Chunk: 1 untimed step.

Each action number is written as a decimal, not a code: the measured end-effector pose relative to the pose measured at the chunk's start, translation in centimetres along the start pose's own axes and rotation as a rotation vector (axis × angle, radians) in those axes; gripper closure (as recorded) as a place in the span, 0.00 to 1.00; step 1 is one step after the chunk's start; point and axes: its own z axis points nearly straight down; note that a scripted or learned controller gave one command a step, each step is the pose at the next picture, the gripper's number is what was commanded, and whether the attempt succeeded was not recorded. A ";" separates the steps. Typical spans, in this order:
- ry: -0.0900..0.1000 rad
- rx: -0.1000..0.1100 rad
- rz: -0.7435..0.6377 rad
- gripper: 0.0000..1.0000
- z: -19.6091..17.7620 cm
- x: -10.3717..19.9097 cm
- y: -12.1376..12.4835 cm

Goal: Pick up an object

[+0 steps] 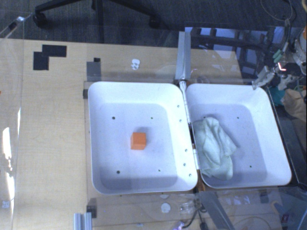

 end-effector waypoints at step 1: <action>0.000 -0.001 -0.271 0.00 16.9 -0.9 3.7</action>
